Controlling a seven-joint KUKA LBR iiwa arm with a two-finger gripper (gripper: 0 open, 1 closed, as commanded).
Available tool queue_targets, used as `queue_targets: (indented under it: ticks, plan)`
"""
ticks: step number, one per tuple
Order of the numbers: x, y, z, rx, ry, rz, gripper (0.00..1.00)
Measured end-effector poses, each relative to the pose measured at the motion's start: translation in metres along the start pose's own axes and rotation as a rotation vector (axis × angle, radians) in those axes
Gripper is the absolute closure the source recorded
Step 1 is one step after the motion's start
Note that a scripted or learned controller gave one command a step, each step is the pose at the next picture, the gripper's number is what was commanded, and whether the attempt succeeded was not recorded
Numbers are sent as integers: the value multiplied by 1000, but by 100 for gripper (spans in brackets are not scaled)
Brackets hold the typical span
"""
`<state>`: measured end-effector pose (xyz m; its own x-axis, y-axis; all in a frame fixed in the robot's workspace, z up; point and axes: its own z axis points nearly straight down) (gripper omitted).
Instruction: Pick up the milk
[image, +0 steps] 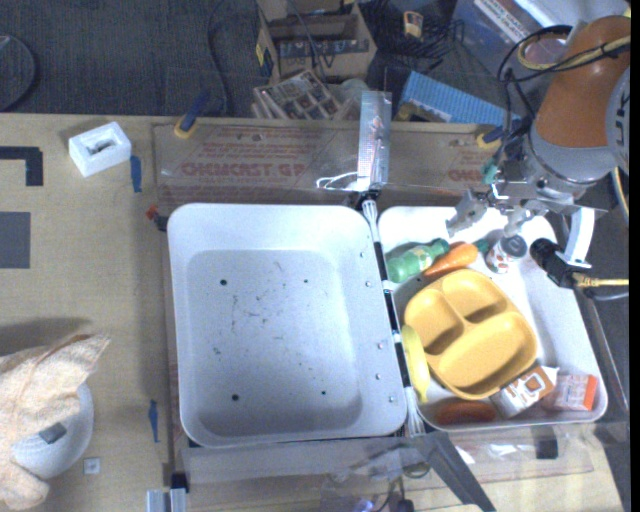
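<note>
Two shallow white bins sit side by side on the bench. The left bin (275, 320) carries nothing but a few dark specks on its floor. The right bin (580, 330) is crowded: one yellow divided plate (478, 332) lies tilted across its middle, one green bottle (415, 260) lies on its side near the bin's far left corner, one orange carrot (452, 258) rests just beside the bottle and touches the plate's far rim, and one yellow banana (414, 362) runs along the left wall under the plate's edge. One red item (465, 410) peeks out at the near edge, too hidden to name. The milk (525, 390), one small white carton with orange print, lies at the near right corner, partly under the plate; one small orange and white box (577, 390) lies just beside it. The gripper (497, 215) hangs over the far edge of the right bin, well apart from the milk; whether its fingers are spread or closed cannot be told here, and nothing is seen between them
</note>
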<state>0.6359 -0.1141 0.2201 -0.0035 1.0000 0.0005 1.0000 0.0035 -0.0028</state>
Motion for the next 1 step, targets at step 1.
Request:
queue_targets:
  ticks: [1]
  plan:
    - [-74, -3, 62, 0, -1, 11, 0]
